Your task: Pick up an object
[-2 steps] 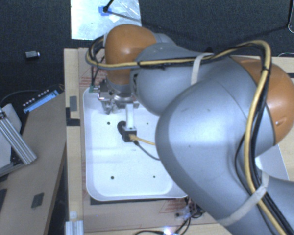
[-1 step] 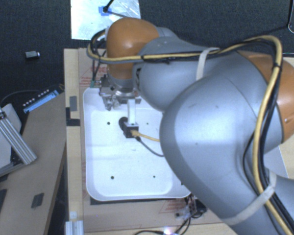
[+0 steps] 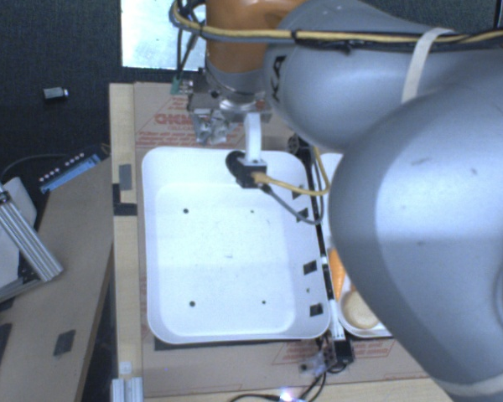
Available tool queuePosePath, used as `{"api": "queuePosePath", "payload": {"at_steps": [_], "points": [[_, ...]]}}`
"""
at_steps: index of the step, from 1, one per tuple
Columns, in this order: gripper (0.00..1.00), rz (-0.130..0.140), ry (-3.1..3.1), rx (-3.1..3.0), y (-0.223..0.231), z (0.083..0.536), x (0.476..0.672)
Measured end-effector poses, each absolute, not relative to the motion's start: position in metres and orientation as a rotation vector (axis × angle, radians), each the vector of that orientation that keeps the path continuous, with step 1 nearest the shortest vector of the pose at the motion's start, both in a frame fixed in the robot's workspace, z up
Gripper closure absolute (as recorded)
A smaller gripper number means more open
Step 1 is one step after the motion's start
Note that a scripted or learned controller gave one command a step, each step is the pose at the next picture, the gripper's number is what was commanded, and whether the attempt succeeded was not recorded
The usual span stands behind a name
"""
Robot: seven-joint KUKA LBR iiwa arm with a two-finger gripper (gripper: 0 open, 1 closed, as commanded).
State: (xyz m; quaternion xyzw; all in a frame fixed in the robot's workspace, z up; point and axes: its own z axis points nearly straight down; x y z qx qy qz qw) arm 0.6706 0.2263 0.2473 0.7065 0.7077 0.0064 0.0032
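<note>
1. The arm [image 3: 419,182] is grey, with an orange band [image 3: 251,7] at its far end and yellow cables [image 3: 360,36] across it.
2. The left bin [image 3: 226,258] is white, dotted with four small dark spots.
3. The right bin [image 3: 370,332] is white; in it lie an orange object [image 3: 339,273] and a pale beige object [image 3: 359,312].
4. The cardboard sheet [image 3: 163,124] under the bins is tan with red print.
5. The bench [image 3: 75,249] is light wood-coloured with small dark grey patches.

We record: left bin [image 3: 226,308] on the bench [image 3: 126,249]. Right bin [image 3: 370,332] sits just beside it to the right, largely under the arm [image 3: 419,182]. A round object [image 3: 359,312] lies in the right bin's near left corner. The gripper [image 3: 208,131] is just behind the left bin's far rim.
</note>
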Motion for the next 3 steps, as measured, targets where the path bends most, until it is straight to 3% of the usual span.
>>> {"api": "queuePosePath", "payload": {"at_steps": [1,2,3], "points": [[1.00,0.004,2.225,2.216,0.234,0.247,0.669],[1.00,0.019,2.224,2.210,0.234,0.374,0.669],[1.00,-0.014,2.226,2.223,0.234,0.230,0.662]]}}
